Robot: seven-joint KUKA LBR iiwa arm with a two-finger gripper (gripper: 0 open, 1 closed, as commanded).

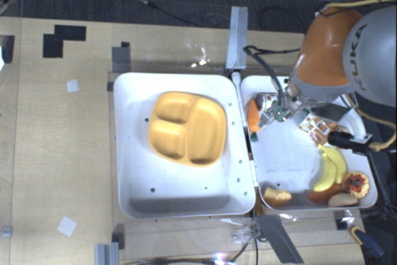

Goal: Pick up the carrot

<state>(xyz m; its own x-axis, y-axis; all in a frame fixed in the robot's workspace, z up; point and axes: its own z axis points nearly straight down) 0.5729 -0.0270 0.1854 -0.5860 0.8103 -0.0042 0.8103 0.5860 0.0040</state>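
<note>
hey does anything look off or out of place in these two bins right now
Nothing looks spilled or broken. The carrot lies jammed against the right bin's left wall, an awkward spot to grasp. The yellow tray sits slightly askew in the left bin.

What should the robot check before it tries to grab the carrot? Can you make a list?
1. Carrot in sight, against the right bin's left wall: ok.
2. Tool close beside the carrot: ok.
3. Carrot between the tool's fingers: cannot tell.
4. Banana and the other food lie apart from the carrot: ok.
5. Yellow tray sits in the left bin, out of the way: ok.
</note>
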